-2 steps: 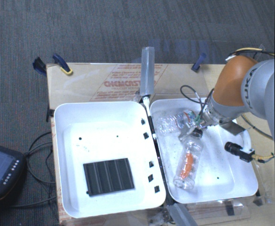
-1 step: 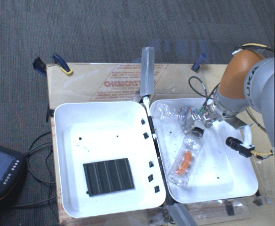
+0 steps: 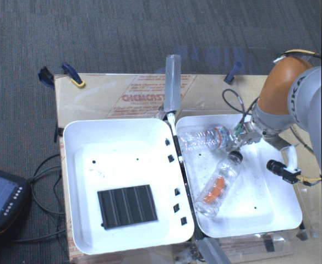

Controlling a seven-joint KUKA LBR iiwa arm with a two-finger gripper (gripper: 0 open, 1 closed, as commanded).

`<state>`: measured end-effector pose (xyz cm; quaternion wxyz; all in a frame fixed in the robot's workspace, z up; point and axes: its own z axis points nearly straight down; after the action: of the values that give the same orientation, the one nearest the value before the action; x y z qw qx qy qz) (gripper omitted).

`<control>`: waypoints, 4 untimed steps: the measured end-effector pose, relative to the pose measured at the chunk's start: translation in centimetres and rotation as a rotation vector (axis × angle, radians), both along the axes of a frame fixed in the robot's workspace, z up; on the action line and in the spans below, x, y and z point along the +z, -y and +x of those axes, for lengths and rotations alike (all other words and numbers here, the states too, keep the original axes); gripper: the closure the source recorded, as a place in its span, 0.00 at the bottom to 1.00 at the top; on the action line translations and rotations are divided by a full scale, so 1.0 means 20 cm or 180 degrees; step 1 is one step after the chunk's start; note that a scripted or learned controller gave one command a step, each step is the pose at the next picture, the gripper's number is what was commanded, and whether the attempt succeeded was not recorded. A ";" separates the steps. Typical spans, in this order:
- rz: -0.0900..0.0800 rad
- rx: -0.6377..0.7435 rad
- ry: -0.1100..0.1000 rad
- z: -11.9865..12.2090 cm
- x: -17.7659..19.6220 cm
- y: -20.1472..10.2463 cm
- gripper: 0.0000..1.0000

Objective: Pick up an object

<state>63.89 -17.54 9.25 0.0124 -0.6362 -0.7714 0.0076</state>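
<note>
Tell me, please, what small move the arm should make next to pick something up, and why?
Probably a short descent onto the crumpled clear bottle. The end effector sits at that bottle's right end in the right bin, with nothing visibly between its fingers. The second bottle, with orange inside, lies farther off, so the nearer one seems the easier target.

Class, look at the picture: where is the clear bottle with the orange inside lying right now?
The clear bottle with orange inside lies slantwise in the right bin, just below the other clear bottle and the gripper.
</note>
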 end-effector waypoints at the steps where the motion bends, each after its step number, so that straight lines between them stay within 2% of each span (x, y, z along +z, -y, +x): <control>1: -0.0018 -0.0304 0.0088 0.03 0.75 -0.10 1.00; 2: -0.0018 -0.0302 0.0087 0.03 0.75 -0.10 0.00; 3: -0.0007 -0.0010 0.0083 -0.29 -0.03 -0.05 0.00; 4: -0.0007 -0.0024 0.0081 -0.36 0.17 -0.02 0.00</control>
<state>56.65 -17.22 12.67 0.0020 -0.6391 -0.7691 0.0003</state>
